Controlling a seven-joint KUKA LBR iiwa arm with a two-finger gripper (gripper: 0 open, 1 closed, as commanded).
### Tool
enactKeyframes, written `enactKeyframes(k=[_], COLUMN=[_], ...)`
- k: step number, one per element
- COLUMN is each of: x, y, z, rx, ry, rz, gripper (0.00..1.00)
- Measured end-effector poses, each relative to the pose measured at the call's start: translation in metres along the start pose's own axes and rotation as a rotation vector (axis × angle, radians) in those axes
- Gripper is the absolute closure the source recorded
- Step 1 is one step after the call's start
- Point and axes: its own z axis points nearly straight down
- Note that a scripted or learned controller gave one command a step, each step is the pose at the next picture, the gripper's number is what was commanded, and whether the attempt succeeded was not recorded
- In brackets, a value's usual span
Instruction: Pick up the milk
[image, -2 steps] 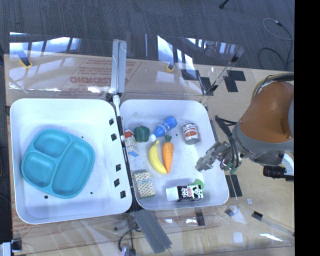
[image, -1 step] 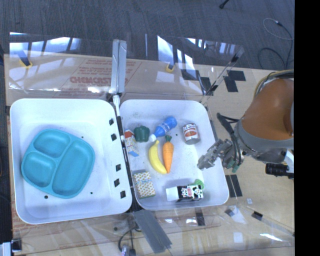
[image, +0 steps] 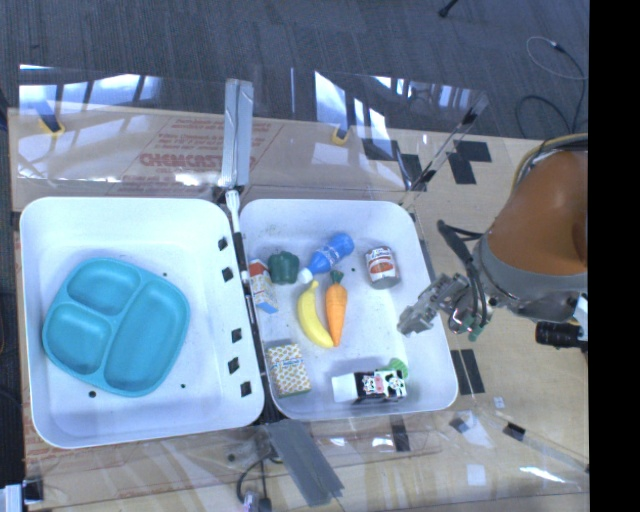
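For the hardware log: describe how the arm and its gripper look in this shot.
The arm is a bulky rounded body, orange on top with a grey ring beneath it. Thin dark cables loop out beside its wrist. The gripper is a slim grey metallic piece, much narrower than the arm, with small silvery parts and wiring where it joins. No lettering is legible on either.

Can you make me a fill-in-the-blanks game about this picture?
1. The milk lies in the ___ bin.
2. The carrot lies right beside the yellow ___.
3. The plate in the left bin is coloured ___.
4. The gripper is at the right bin's ___ edge.

Missing words: right; banana; blue; right
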Motion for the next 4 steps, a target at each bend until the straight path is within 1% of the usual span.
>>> enactKeyframes(k=[2, 3, 4], x=[-0.002, -0.006, -0.066], y=[0.002, 0.004, 0.057], z=[-0.02, -0.089, -0.023], rx=[0.0, 0.0, 0.001], ry=[-0.006, 0.005, 0.009], rz=[-0.009, 0.055, 0.117], gripper=[1.0, 1.0, 1.0])
